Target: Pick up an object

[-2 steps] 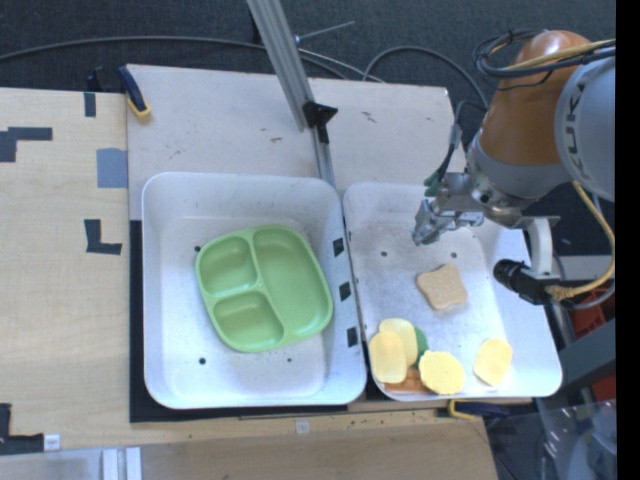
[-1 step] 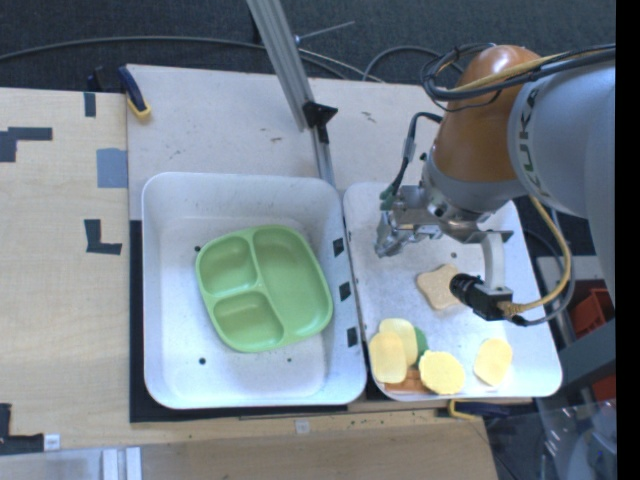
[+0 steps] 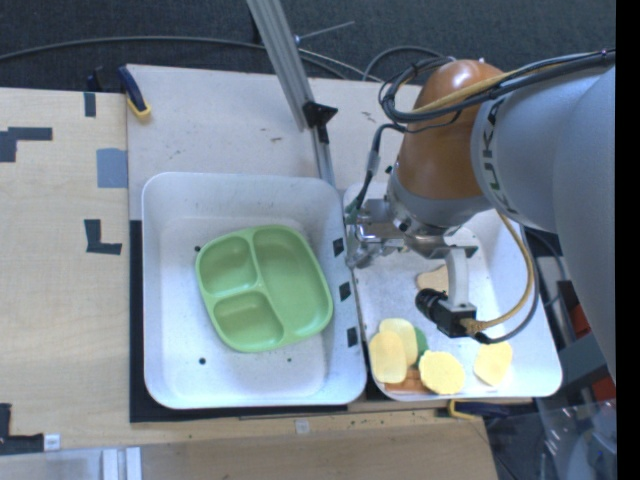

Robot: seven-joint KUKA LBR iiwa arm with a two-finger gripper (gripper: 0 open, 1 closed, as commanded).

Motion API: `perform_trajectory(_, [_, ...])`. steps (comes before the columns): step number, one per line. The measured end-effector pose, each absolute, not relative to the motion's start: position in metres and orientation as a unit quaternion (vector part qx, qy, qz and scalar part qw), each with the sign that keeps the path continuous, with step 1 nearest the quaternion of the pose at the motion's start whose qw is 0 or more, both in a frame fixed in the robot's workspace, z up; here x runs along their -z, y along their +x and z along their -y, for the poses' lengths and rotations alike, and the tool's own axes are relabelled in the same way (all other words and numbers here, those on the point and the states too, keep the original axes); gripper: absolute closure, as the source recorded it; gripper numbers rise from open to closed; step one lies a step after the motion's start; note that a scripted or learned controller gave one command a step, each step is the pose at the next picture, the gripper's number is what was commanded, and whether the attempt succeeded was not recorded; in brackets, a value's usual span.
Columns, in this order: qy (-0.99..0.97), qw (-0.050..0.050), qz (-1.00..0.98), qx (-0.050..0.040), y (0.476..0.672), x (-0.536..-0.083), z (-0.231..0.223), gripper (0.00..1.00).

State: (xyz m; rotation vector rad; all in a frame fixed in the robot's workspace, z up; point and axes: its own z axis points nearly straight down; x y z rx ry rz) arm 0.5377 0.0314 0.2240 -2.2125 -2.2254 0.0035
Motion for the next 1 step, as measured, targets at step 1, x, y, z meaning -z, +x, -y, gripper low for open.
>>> perform_trajectory(1, [-0.704, 0.002, 0.710, -0.0004, 0.5208, -0.2316, -0.0905, 1.00])
